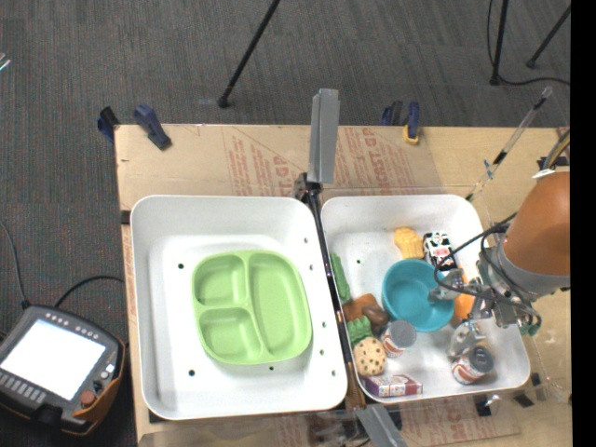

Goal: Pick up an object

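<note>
i saw the arm (549, 226) reach in over the right bin's (372, 214) right edge, with the gripper (475, 329) low over that bin's near-right corner. couldn't tell its state; the wrist and cables blocked it. nothing visibly sat in its grasp.

right bin was crowded. a teal bowl (414, 291) sat near its middle, just left of the gripper. a yellow corn piece (406, 241) and a black-and-white carton (439, 249) lay toward the far edge, beside the bowl. a small round red-and-white item (473, 365) lay right under the gripper at the near-right corner. a cookie (370, 355) and a small red-and-white box (398, 386) lay along the near edge. a green piece (339, 277) and a brown piece (365, 309) lay along the left edge. a small can (400, 335) lay just near-side of the bowl.

left bin (158, 250) carried a green divided plate (251, 305) around its middle.
</note>
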### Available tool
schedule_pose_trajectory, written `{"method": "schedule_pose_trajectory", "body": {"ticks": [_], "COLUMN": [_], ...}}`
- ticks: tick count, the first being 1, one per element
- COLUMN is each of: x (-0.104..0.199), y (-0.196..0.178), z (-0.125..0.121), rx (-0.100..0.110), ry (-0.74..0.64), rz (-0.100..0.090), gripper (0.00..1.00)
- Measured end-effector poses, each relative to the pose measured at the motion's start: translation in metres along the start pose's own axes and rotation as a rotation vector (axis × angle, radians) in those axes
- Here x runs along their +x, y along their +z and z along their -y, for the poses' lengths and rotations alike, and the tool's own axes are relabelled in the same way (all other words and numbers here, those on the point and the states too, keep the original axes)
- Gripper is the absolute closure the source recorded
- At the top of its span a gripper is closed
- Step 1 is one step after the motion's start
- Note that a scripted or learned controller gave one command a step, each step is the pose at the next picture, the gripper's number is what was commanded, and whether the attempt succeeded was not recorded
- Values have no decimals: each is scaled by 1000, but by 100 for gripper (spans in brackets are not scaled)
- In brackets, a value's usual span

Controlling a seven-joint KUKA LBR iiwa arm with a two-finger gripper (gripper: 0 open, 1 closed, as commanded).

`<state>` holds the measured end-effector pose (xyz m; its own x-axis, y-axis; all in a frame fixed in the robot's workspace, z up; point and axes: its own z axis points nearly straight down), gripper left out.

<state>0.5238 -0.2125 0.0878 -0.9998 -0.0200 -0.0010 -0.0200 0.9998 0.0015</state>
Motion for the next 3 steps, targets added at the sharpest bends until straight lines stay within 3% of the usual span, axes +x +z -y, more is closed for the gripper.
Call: {"method": "schedule_pose_trajectory", "body": {"ticks": [1,2,3], "x": [-74,-1,-90], "y": [0,1,0], "z": [-29,1,-59], "rx": [-1,0,-1], "ry": [75,60,-107], "rz": [2,-2,3], "gripper": [0,0,0]}}
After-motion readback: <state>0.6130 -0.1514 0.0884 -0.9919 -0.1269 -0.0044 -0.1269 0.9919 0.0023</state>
